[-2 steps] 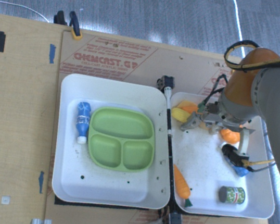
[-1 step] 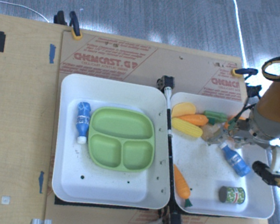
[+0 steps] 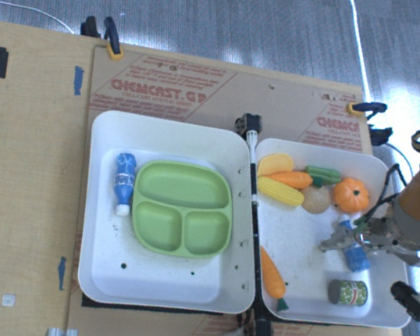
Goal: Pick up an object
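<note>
Claw, at the right of the frame, is seen spread partly open beside a small blue object in the right bin, nothing held; a sideways nudge could be caused on closing.

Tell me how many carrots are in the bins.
2, both in the right bin: one carrot in the food pile along its far side, the other carrot against its left wall, near the front. More could be hidden under the arm.
</note>
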`<state>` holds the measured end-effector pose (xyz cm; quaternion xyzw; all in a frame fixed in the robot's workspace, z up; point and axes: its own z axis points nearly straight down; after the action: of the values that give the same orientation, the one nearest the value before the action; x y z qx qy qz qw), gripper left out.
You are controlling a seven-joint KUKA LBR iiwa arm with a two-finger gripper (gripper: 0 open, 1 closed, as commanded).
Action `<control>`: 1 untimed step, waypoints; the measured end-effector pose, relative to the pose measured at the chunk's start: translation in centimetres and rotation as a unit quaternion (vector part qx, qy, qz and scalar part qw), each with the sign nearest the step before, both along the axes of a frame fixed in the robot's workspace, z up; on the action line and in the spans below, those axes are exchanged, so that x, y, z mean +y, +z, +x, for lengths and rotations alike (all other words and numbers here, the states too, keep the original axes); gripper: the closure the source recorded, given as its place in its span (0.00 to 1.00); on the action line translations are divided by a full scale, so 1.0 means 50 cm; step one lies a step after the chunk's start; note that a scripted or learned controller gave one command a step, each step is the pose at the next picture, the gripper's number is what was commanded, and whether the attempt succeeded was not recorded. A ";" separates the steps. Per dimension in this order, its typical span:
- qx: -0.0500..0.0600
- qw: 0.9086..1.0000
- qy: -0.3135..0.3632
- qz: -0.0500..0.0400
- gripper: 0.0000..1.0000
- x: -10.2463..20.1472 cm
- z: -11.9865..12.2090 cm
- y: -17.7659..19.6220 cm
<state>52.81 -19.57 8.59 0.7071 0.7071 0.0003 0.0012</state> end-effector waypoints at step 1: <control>-0.002 1.000 -0.001 -0.002 1.00 -0.003 0.003 0.021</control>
<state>52.95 -19.72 9.64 0.7076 0.7066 0.0004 0.0042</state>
